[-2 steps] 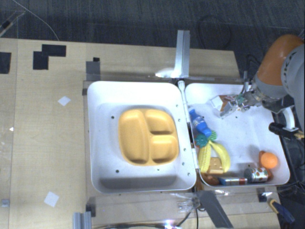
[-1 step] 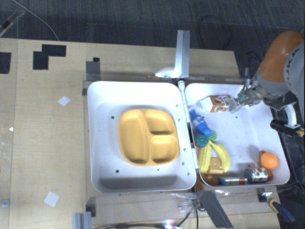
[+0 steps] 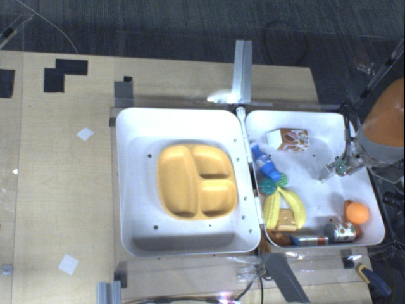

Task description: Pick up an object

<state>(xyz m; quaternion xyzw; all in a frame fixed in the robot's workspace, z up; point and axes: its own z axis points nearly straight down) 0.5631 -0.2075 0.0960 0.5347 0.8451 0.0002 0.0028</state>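
— Pale wood covers the bench (image 3: 57,170), with dark carpet beyond its far edge and a few black tape marks near the far left corner. What sits on it?

— Two shallow white plastic bins side by side. The left bin (image 3: 136,144) carries a yellow plastic tray with three compartments (image 3: 196,181), lying flat near its middle.

— And the right bin (image 3: 316,122)?

— It bears everything else. A small white and brown carton (image 3: 288,139) lies near the far wall. Along the left wall there is a blue plastic bottle (image 3: 262,161), with a teal spiky ball (image 3: 270,185) touching its near end. Just beside that lies a yellow banana (image 3: 295,206), next to a yellow ear of toy corn (image 3: 271,209) and a tan block (image 3: 286,219). By the near wall lies a dark can with a red label (image 3: 342,232), and an orange ball (image 3: 357,213) rests just beside it towards the right wall.

— Where is the arm?

— The grey arm with its orange band (image 3: 387,122) reaches in from the right. The gripper (image 3: 338,168) hangs over bare floor in the right part of the right bin, between the carton and the orange ball, well apart from both.

— Are the fingers open?

— I cannot tell; they are too small and blurred. Nothing shows between them.
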